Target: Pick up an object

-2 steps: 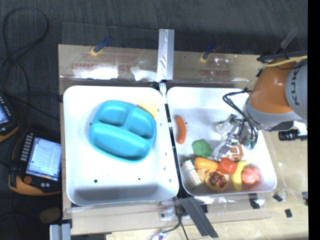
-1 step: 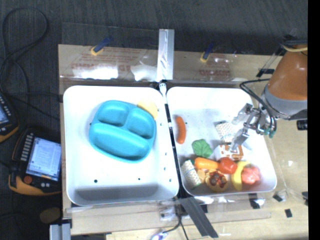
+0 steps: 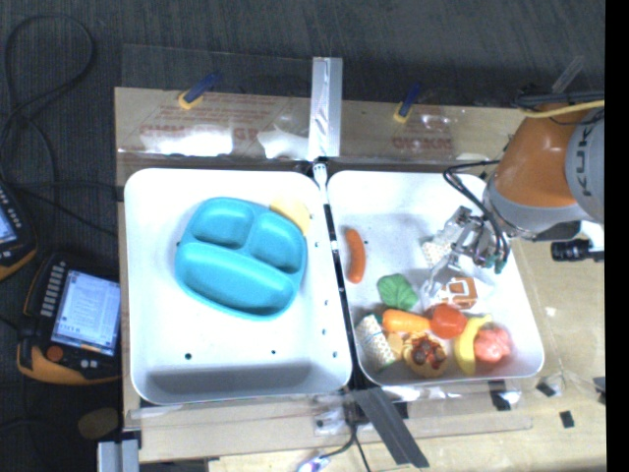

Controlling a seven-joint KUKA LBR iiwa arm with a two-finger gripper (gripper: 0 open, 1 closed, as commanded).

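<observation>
My gripper (image 3: 444, 261) hangs over the right bin (image 3: 393, 209), reaching in from the right at a slant toward the bin's middle right. Its tip sits just above a small orange-and-white item (image 3: 459, 291). Toy foods crowd the bin's front: a green leafy piece (image 3: 396, 290), a carrot (image 3: 404, 321), a red tomato (image 3: 447, 320), a yellow banana (image 3: 468, 347), a pink-red fruit (image 3: 494, 344), a pizza-like piece (image 3: 426, 355) and a pale corn-like piece (image 3: 371, 337). A sausage (image 3: 355, 255) lies alone by the bin's left wall.
The left bin (image 3: 157, 362) holds an upturned blue divided plate (image 3: 242, 254) with a yellow piece (image 3: 291, 211) at its far right corner. A metal divider post (image 3: 325, 106) stands behind the bins. A tablet (image 3: 84, 313) lies off the bench at left.
</observation>
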